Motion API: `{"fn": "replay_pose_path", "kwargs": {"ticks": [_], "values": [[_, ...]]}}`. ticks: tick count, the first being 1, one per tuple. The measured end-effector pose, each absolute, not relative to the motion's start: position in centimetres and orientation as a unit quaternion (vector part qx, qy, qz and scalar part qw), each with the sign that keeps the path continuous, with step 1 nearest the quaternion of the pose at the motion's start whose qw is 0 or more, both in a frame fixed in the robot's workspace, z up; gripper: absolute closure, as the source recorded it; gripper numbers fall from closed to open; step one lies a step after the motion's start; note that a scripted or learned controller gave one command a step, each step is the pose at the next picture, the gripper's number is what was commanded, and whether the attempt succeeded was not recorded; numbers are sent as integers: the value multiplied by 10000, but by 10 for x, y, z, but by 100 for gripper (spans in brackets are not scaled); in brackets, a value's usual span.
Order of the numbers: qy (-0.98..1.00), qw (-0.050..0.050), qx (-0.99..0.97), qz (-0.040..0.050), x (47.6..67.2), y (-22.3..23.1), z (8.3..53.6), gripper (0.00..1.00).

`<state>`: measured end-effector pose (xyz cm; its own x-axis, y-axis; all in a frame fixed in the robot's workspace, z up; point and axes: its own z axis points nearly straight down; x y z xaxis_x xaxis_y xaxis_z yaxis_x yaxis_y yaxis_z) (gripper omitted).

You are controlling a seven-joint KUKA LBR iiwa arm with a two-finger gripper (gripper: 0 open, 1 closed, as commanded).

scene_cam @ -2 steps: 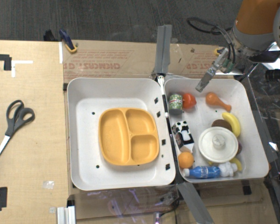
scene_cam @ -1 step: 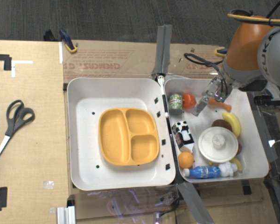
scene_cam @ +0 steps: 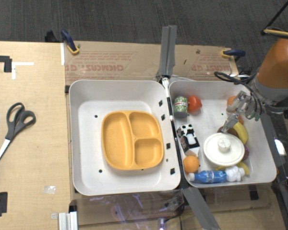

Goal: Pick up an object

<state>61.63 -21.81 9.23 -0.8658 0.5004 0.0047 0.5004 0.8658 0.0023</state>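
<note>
The right bin [scene_cam: 206, 91] holds a white lidded pot [scene_cam: 223, 150], a yellow banana [scene_cam: 240, 132], a blue and white bottle [scene_cam: 213, 176], an orange [scene_cam: 191, 164], a black and white toy [scene_cam: 188, 137], a green can [scene_cam: 181, 105] and a red tomato [scene_cam: 195, 103]. My gripper [scene_cam: 229, 123] reaches down from the right into this bin. Its tip hangs just above the pot's far edge, next to the banana. I see nothing between its fingers.
The left bin [scene_cam: 81, 128] holds a yellow divided plate [scene_cam: 132, 140]. Scissors [scene_cam: 12, 126] lie on the wooden bench at the left. A grey post [scene_cam: 167, 51] stands behind the seam between the bins. Blue clamps [scene_cam: 69, 41] hold the cardboard at the back.
</note>
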Motion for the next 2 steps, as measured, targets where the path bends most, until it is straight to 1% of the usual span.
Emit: {"fn": "replay_pose_path", "kwargs": {"ticks": [1, 2], "values": [[-9662, -6, -2579, -14, 618, -218, 101, 100], [-9565, 1, -2917, 3, 599, -164, 208, 100]]}}
